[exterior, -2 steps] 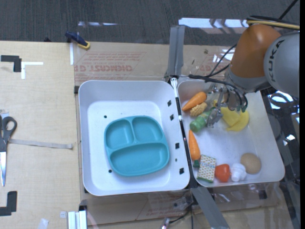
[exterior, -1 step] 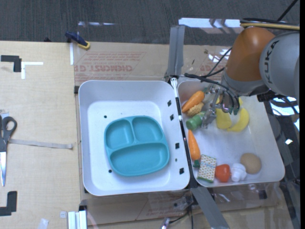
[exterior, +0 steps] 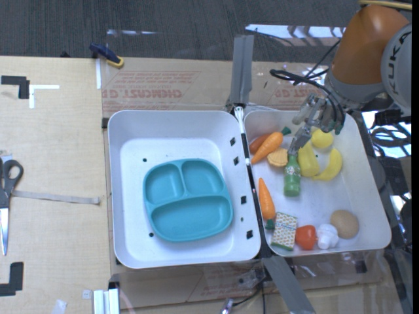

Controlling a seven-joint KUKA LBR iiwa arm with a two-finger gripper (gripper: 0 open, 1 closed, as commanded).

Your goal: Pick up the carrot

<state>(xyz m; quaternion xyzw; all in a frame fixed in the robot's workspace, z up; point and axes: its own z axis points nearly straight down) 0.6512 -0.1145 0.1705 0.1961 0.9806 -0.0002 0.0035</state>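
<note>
Two carrots lie in the right bin (exterior: pixel 366 237). One carrot (exterior: pixel 267 146) rests tilted near the bin's upper left corner; a second carrot (exterior: pixel 266 198) lies along the left wall lower down. My gripper (exterior: pixel 298 141) hangs over the upper middle of the right bin, just right of the upper carrot, its tips beside the bananas (exterior: pixel 321 161) and above a green bottle (exterior: pixel 292 179). I see nothing between the fingers.
The left bin (exterior: pixel 124 195) bears a blue divided plate (exterior: pixel 188 199). In the right bin also lie an orange slice (exterior: pixel 277 158), a small box (exterior: pixel 284 230), a tomato (exterior: pixel 306 236), a white piece (exterior: pixel 327 236) and an egg-like brown item (exterior: pixel 345 224). Scissors (exterior: pixel 6 195) lie far left.
</note>
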